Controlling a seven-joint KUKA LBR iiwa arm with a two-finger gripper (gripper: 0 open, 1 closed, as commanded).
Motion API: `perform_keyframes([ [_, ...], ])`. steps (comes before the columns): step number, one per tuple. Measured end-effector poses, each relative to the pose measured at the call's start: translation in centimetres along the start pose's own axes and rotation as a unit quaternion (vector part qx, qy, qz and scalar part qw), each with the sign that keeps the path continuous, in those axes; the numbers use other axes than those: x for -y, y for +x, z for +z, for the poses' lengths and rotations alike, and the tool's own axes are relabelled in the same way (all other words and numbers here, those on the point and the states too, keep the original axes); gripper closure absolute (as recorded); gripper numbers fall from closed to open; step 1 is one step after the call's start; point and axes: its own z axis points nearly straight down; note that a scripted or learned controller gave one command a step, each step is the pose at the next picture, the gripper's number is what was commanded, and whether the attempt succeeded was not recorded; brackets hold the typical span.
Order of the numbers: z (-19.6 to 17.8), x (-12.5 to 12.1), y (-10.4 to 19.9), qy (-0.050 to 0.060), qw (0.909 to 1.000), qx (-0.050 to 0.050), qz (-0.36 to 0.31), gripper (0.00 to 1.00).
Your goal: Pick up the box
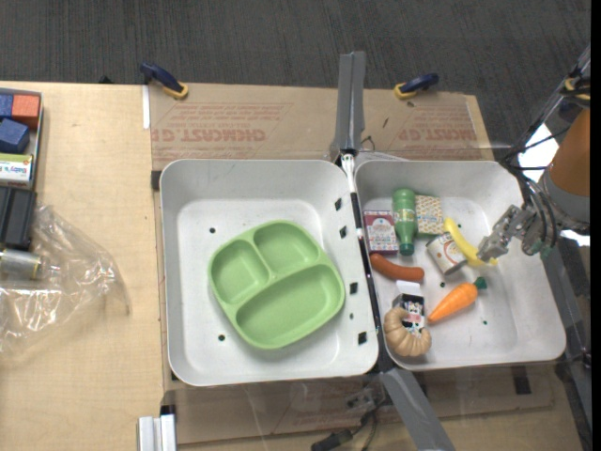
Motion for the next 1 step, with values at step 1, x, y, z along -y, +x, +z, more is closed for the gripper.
perform_keyframes([
  [1, -6.15, -1.31, -0.65, 0.000, 0.9938, 0.000, -0.111, 1.00],
])
